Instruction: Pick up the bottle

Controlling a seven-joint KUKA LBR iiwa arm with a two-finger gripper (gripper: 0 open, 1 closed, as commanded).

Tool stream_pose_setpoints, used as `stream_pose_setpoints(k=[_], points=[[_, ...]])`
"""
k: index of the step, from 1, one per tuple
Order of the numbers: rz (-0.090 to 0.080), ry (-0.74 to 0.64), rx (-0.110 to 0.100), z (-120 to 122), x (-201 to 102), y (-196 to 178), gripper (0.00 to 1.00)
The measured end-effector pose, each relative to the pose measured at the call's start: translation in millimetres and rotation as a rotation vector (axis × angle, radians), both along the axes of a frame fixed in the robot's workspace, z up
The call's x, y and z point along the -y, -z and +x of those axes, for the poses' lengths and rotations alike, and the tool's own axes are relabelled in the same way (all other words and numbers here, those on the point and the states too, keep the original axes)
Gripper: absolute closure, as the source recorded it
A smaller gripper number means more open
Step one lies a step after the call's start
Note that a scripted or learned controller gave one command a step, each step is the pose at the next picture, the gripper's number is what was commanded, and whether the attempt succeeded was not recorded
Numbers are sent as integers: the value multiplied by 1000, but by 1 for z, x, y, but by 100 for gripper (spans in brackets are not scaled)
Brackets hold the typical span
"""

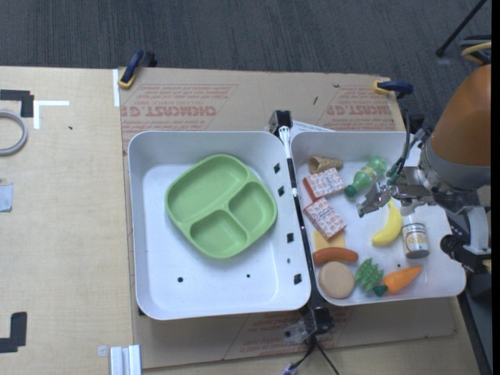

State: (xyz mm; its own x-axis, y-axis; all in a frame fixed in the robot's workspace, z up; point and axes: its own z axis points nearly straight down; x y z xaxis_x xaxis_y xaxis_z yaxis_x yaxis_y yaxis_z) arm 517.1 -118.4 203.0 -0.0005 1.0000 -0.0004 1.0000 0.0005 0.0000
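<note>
In the right bin (445,287), toward its far edge, you see the bottle (365,177) lying tilted beside the wafers (323,184). Your gripper (376,201) hangs just beside it, above the banana (388,226); you cannot tell how its fingers stand. The plate (221,205) sits in the left bin (156,287).

Right bin (445,287) is pretty packed: the bottle (364,177) sits squeezed between the wafer packs (323,199) and the banana (388,225), bin wall close behind. Left bin (148,233) has open floor around the green plate (221,205).
</note>
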Motion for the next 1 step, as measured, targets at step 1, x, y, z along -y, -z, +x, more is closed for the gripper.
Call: stream_pose_setpoints(k=[1], points=[[-1,1,1,1,0,-10,100]])
